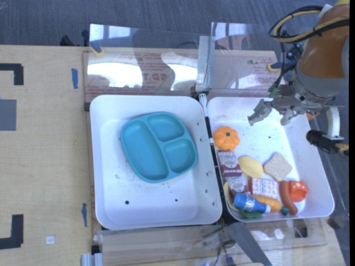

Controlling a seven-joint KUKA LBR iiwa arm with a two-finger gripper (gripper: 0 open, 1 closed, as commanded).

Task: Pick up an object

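My gripper [273, 115] hangs open over the far part of the right bin [252, 107], with nothing between its fingers. Below it in that bin lie an orange pumpkin [226, 138], a yellow lemon-shaped piece [250, 167], a slice of bread [277, 166], a red-and-white packet [264, 188], a sausage [287, 197], a red pepper piece [298, 190] and a blue bottle [247, 203]. The pumpkin is the nearest of these to the gripper, lying to its near left.
The left bin [105, 165] holds a blue divided plate [159, 146]. A clear plastic wall [166, 65] stands behind both bins. The bins meet at a ridge [211, 148]. Wooden bench [39, 148] extends to the left.
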